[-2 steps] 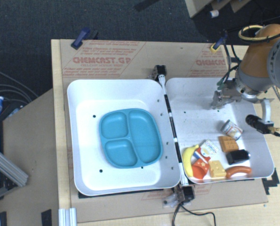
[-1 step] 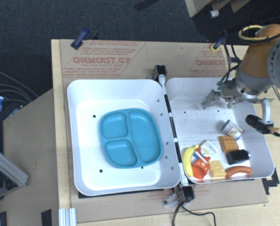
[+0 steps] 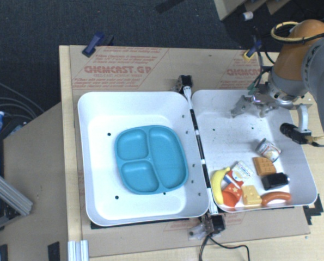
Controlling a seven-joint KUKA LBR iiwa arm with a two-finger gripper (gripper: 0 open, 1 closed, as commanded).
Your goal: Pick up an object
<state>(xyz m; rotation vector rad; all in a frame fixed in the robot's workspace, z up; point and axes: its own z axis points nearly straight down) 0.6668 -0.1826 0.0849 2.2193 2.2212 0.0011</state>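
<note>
1. Presently the gripper (image 3: 252, 103) hovers over the far part of the right bin (image 3: 227, 135), near its back wall; whether it is spread or closed cannot be told from this angle, and nothing shows between its tips.
2. All candidate objects lie heaped in that bin's near corner, well apart from the gripper: a banana (image 3: 219, 182), a red piece (image 3: 231, 196), a tan block (image 3: 251, 196), a sausage-shaped orange piece (image 3: 274, 198), a black block (image 3: 274, 180), a brown cracker-like square (image 3: 264, 166), a white packet (image 3: 241, 172) and a small grey can (image 3: 267, 148).
3. These look like light plastic play food: stiff, smooth, probably slippery, and unlikely to break.
4. The can sits a little apart from the heap, so it seems the easiest target, taken across its round sides.
5. The black block would likely suit a pinch across its short width.
6. The left bin (image 3: 96, 145) holds a blue divided plate (image 3: 151, 159), flat and awkward to pinch.
</note>
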